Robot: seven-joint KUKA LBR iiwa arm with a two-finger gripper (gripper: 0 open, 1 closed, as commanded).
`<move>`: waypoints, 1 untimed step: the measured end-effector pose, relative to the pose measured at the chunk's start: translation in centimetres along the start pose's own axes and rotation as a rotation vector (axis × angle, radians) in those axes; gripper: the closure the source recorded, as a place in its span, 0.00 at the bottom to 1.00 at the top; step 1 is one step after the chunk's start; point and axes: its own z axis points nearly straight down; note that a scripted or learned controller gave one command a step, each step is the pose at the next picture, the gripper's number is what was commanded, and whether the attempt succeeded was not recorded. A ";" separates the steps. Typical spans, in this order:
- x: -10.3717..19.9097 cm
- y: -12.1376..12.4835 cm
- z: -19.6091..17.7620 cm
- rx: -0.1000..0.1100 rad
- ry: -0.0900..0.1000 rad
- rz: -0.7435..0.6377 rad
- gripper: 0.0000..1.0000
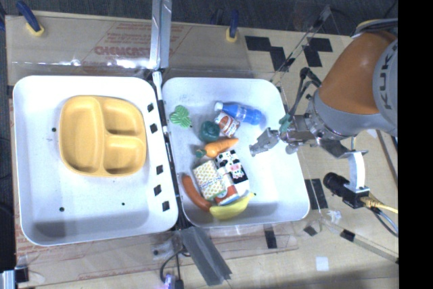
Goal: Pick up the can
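In the camera view, two white bins are sitting side by side on the bench: the left bin [34, 166] is occupying the left half of the frame and is holding a yellow divided tray [103, 134] in its upper part, while the right bin [287, 179] is lying at centre. The can [228, 125], small with a red and white label, is lying on its side in the upper middle of the right bin, just beside a blue bottle [242, 112] above and to its right, and just above an orange carrot [221, 147]. A green toy [179, 116] is resting to the can's left near the bin's left wall. Lower down, a patterned box [218, 176], a sausage [194, 192] and a yellow banana [230, 208] are crowding together. The arm is reaching in from the right edge, and its gripper [262, 143] is hanging over the right part of the right bin, to the right of the can and apart from it, with nothing seen between its fingers; whether the claw is spread or closed cannot be told.
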 end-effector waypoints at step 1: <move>3.8 3.0 12.4 0.001 0.000 0.137 0.00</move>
